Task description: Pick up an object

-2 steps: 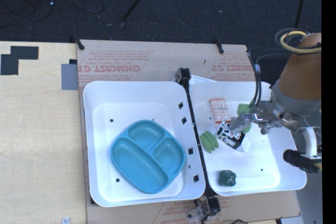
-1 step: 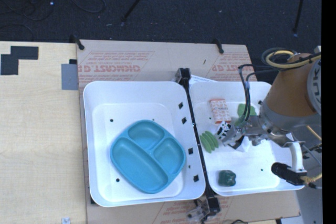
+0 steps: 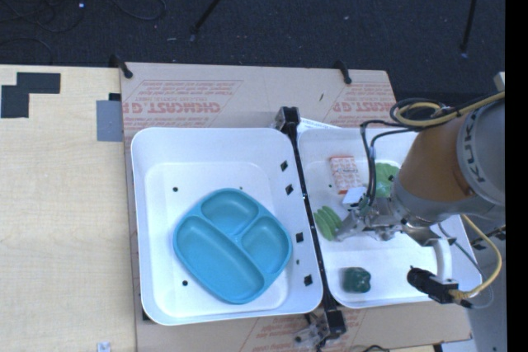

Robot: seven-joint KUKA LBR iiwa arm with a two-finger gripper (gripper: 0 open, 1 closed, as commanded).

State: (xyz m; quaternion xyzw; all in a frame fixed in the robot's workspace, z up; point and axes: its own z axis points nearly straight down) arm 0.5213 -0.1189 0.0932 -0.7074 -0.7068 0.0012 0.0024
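Note:
My gripper is low in the right bin, reaching in from the right under the grey arm with its orange band. Just left of its tip, against the bin's left wall, lies a ribbed green object; I cannot tell whether the two touch. A dark green lump sits near the front of this bin. At the back lies an orange and white packet. A pale green object is partly hidden by the arm.
The left bin holds a blue divided plate. A black divider with clips runs between the bins. A black part with cables hangs off the arm over the right bin's front right corner.

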